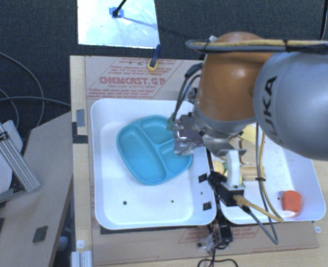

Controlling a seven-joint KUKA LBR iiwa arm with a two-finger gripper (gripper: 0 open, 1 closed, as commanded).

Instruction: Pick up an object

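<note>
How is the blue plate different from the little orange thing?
The blue plate is big, flat and split into compartments; the orange thing is small and chunky. The plate lies in the left bin, right by the pincer; the orange thing sits in the right bin, away from it. Both rest on white bin floors.

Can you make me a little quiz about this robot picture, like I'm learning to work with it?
1. True or false: the blue divided plate lies in the left bin.
2. What colour is the small object in the right bin? A) green B) orange C) purple
3. Fill in: the tool is over the plate's ____ edge, as the camera sees it.

Key:
1. True
2. B
3. right
</note>
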